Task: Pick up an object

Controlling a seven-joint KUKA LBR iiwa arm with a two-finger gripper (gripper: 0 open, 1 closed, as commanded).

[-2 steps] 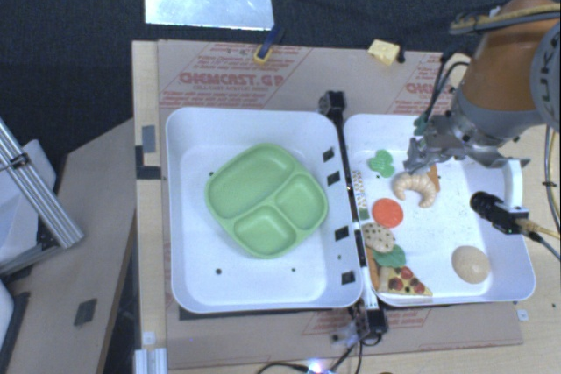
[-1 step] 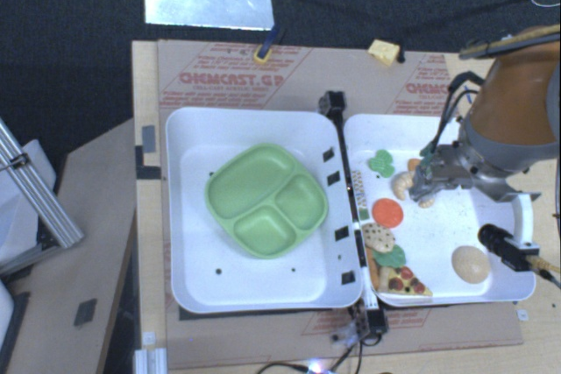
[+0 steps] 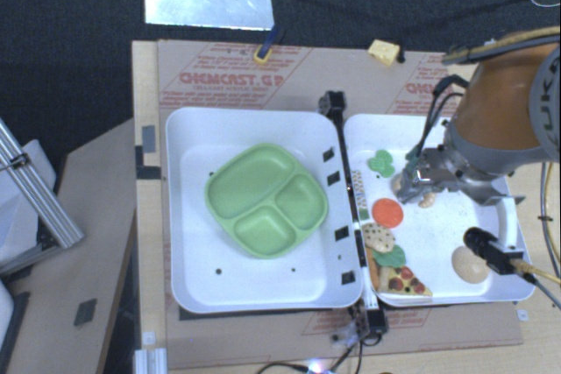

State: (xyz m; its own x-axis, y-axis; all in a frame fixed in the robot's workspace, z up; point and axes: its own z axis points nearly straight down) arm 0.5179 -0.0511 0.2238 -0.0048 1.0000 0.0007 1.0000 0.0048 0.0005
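The right bin [image 3: 438, 280] holds several toy foods. A green leafy piece [image 3: 381, 162] lies at its back left, an orange-red round slice [image 3: 387, 213] sits near the divider, and a speckled cookie [image 3: 379, 236] is just in front of it. A green piece [image 3: 392, 257] and a pizza slice [image 3: 401, 279] lie at the front left, and a tan egg-shaped piece [image 3: 469, 265] at the front right. My gripper [image 3: 414, 185] hangs low over the bin's middle, right of the orange slice, with a small tan item [image 3: 427, 200] just beside it. Its tips are too blurred to read.
The left bin [image 3: 197, 276] holds a green divided plate [image 3: 266, 201]. A black divider [image 3: 346, 188] runs between the bins. A black part [image 3: 486, 248] of the arm crosses above the tan egg piece. A yellow block [image 3: 383, 52] lies on the cardboard behind the bins.
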